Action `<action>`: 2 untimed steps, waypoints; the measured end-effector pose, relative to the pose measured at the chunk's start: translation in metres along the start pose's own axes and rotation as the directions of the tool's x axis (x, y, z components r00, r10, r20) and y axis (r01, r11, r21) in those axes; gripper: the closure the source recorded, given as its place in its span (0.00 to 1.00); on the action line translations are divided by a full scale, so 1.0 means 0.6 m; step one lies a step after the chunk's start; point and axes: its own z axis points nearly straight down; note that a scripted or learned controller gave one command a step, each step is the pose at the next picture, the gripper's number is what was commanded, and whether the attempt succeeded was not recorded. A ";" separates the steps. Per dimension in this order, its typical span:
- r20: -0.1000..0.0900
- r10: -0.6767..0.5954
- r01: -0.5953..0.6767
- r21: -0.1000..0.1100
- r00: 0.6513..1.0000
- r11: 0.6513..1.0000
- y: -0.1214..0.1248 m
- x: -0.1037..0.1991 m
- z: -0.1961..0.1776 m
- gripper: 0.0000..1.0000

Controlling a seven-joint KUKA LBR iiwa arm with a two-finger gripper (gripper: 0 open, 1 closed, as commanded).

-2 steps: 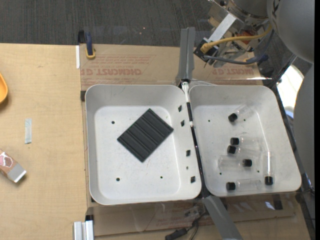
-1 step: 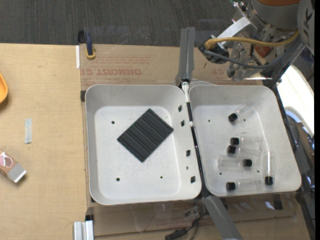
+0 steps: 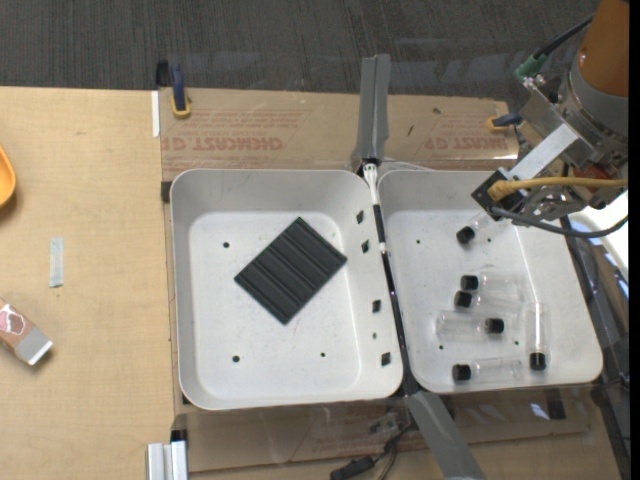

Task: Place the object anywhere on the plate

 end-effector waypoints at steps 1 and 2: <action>0.000 -0.003 0.003 0.000 1.000 1.000 0.101 0.172 0.065 1.00; -0.001 0.030 -0.030 0.001 1.000 1.000 0.021 0.296 0.103 1.00</action>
